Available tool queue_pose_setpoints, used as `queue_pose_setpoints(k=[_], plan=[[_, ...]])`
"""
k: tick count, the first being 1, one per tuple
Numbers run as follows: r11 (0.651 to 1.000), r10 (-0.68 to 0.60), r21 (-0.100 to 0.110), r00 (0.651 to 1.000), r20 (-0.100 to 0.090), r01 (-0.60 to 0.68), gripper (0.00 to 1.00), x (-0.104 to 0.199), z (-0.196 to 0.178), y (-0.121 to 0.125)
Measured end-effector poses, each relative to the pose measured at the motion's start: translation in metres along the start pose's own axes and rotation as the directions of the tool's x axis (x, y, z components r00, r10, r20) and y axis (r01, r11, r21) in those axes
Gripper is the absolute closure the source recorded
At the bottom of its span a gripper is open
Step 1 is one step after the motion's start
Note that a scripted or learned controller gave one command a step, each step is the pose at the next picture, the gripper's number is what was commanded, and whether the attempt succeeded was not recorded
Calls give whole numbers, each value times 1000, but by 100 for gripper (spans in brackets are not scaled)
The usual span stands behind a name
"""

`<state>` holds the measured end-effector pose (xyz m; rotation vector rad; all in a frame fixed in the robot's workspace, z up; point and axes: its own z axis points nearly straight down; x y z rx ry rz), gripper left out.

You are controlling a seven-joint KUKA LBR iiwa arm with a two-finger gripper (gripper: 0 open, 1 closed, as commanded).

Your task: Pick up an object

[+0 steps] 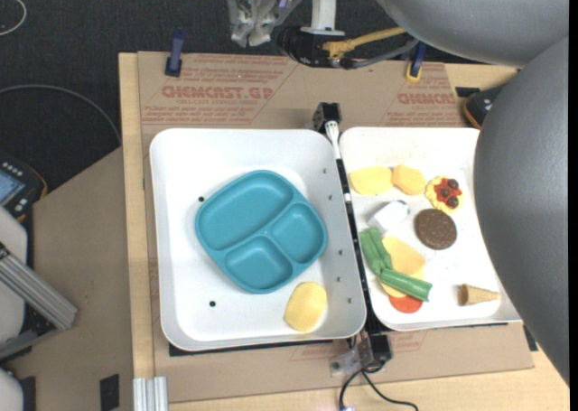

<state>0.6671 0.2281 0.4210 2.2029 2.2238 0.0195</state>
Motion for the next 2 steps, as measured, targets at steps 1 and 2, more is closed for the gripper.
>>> queue_pose_setpoints(k=[1,2], plan=[[1000,-1,-4,1000,0,1,100,1,-11,0],[999,11,32,1000,6,-11,100,-5,207,-7]])
